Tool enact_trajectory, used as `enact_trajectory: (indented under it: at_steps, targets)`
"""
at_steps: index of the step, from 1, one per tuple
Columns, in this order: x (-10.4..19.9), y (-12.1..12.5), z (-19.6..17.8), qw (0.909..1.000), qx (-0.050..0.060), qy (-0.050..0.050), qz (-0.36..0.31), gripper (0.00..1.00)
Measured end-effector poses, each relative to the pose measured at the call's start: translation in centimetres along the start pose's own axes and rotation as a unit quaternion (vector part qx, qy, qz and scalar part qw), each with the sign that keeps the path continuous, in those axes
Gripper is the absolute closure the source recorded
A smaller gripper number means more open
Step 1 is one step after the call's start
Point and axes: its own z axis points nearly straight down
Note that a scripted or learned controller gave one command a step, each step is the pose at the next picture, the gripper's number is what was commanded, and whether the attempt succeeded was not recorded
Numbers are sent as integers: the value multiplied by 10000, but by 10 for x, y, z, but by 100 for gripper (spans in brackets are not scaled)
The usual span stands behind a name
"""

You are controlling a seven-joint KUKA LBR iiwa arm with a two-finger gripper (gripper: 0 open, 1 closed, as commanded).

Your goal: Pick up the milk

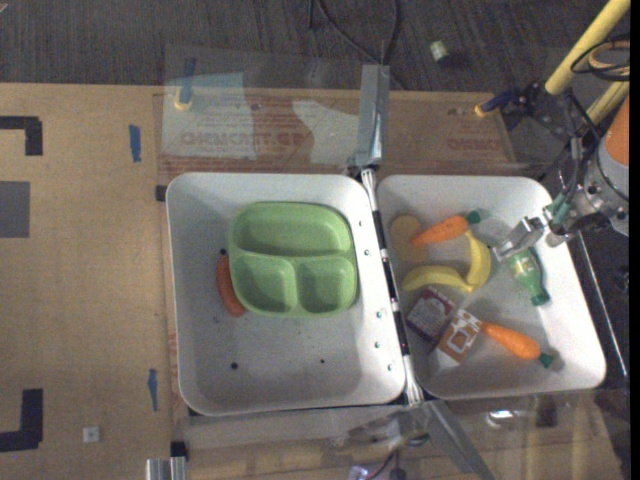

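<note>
Two small cartons lie side by side at the front of the right bin [590,363]. One is white and orange [459,336]; the other is dark maroon [430,313]. I cannot tell which of them is the milk. My gripper [525,236] reaches in from the right over the bin's back right part, just above a green bottle [527,274]. It is well behind and to the right of both cartons and touches neither.
The right bin also holds a banana [462,272], a carrot [444,230] at the back, another carrot [516,343] right of the cartons, and a pale yellow round piece [403,230]. The left bin [190,298] holds a green divided plate [293,258] and an orange sausage-like piece [229,286].
</note>
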Motion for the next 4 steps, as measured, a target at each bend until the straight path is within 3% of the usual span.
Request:
enact_trajectory:
  at_steps: [1,2,3,4]
  targets:
    - [0,0,0,10000,-1,-2,0,0]
    - [28,-7,162,9942,-25,-10,-1072,0]
    - [39,16,170,9991,-41,-23,426,0]
    - [42,-40,170,9998,-65,-33,173,0]
